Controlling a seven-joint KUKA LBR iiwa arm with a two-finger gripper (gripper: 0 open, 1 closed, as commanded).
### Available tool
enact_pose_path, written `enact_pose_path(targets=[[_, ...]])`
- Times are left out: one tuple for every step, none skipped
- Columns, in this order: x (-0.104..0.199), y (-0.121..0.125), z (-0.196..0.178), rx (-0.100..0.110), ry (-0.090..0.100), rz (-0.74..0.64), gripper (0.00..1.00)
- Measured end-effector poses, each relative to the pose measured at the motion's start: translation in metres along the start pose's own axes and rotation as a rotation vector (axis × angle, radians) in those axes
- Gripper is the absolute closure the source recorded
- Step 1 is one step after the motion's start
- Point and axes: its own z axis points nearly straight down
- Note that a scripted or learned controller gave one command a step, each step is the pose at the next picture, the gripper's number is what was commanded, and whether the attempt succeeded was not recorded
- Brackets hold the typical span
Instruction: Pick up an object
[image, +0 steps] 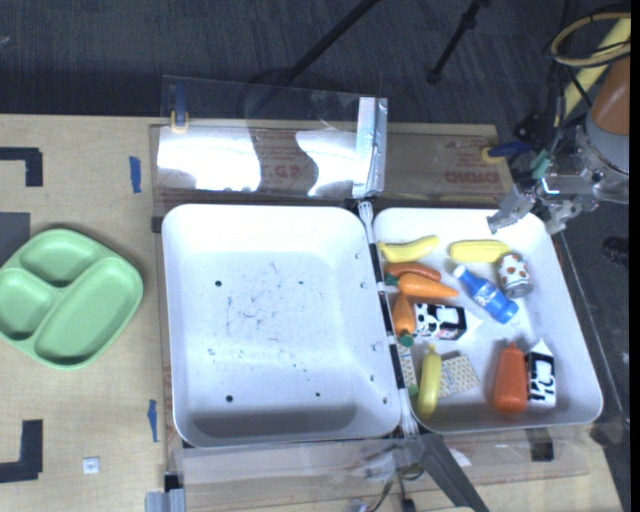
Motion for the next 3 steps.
enact_pose_path(targets=[[-0.023, -0.015, 0.144, -0.006, 0.004, -0.052, 0.00], [-0.020, -0.012, 0.154, -0.022, 0.003, -0.032, 0.00], [-0.024, 0.002, 0.159, -0.034, 0.004, 0.008, 0.00]])
